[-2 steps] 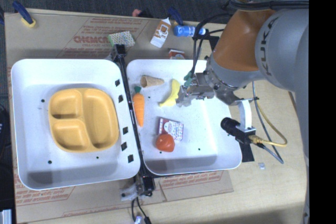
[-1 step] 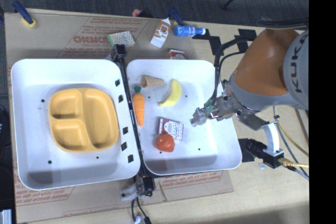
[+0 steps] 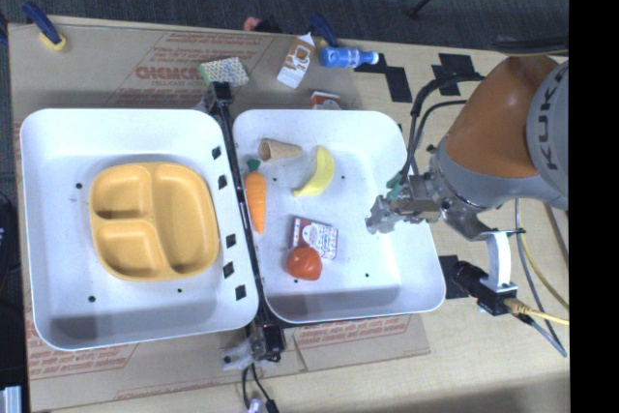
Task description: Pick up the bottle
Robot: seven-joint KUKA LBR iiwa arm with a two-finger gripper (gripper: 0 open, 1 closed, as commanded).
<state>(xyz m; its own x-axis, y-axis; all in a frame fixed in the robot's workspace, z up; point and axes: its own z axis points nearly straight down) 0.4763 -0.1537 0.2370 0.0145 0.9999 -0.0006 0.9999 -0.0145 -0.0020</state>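
The gripper [image 3: 383, 216] hangs over the right bin's [image 3: 416, 290] right side; whether it is open and whether it holds anything cannot be determined. The bottle [image 3: 346, 58] lies on the bench beyond the bin's far rim, well apart from the gripper. Risk: descending here misses it, or takes the nearer banana [image 3: 317, 173] or packet [image 3: 314, 237]. The far rim and the carton [image 3: 296, 61] beside the bottle limit approach room.

- Both white bins [image 3: 58, 150] look like smooth, faintly glossy plastic.
- Left of the gripper [image 3: 379, 220], a yellow divided tray [image 3: 153, 220] appears matt plastic.
- Printed cardboard [image 3: 174, 73] beneath, matt.
- Beyond the gripper, a blue bottle [image 3: 346, 58], shiny plastic.
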